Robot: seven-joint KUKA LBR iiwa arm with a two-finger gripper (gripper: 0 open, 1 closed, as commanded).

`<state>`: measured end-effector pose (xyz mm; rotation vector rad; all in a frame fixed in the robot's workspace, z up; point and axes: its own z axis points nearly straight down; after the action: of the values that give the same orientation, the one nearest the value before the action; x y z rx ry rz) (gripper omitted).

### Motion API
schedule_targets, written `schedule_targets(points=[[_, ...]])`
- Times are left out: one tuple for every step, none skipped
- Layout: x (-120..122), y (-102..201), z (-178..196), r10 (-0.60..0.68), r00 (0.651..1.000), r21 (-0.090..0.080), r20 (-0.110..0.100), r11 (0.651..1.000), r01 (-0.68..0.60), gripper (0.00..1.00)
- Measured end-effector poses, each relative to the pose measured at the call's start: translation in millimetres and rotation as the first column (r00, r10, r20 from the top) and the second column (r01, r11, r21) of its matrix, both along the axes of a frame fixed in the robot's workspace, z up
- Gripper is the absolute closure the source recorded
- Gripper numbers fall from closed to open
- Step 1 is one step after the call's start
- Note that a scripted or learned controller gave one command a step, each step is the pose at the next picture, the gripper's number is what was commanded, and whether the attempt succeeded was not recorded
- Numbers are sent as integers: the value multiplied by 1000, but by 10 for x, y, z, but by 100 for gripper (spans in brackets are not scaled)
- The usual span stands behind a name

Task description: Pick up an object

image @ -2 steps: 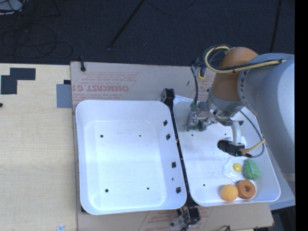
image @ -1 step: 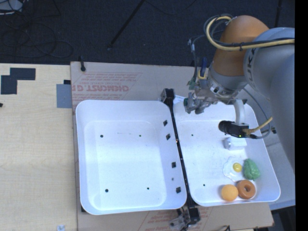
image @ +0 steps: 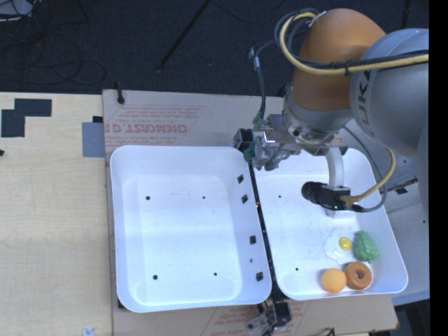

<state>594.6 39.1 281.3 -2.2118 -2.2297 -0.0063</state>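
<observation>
Nothing is picked up yet: the fried egg (image: 341,244), green lump (image: 365,246), orange ball (image: 334,280) and donut (image: 359,276) lie in the right bin (image: 297,219). Whether the jaws are open, I cannot tell.

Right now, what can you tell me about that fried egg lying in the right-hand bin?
The fried egg looks like a toy: a flat, glossy white patch with a small round yellow yolk, probably plastic. It lies flat on the floor of the right bin, near its front right corner. The green lump sits against its right edge; the doughnut and orange ball lie just below it.
</observation>
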Motion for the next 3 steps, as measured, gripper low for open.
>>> schedule_targets(points=[[-379,-307,357,-9,1000,-4,-4,1000,9,100],[-340,158,350,-4,1000,-3,-4,1000,4,100],[-697,879,194,-1,1000,-3,-9,1000,1,100]])
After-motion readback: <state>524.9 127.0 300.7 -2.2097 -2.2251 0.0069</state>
